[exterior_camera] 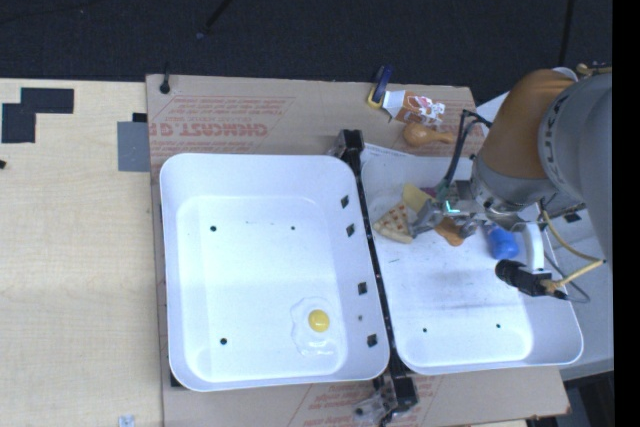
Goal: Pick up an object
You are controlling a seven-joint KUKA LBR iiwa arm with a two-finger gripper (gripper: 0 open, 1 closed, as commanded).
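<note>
Looking down on the counter [70,245], we see two shallow white bins side by side on a cardboard sheet [230,120]. The left bin [200,180] holds a toy fried egg [317,323], white with a yellow yolk, lying flat near its lower right corner, well apart from everything else. Between the bins runs a black divider strip [365,245].

Over in the right bin [480,345] it's crowded up top: a tan waffle-like piece [395,223] lies near the divider, a yellow piece [416,196] sits just above it, an orange piece [452,233] lies beside the end effector, and a blue object [502,242] sits just to its right. Near the back rim we spot a small packet [420,105] and a brown toy [420,133] just beside it.

The arm [560,140] comes in from the right, its orange band [520,120] bulking over the bin's upper right corner, wrist bent down toward the cluster. The end effector [445,210] sits low among those pieces, close against the orange and yellow ones. We cannot tell how it is set, nor whether it has anything: the clutter and cables around it hide that. A black part with a yellow cable [530,280] juts out below the wrist.
</note>
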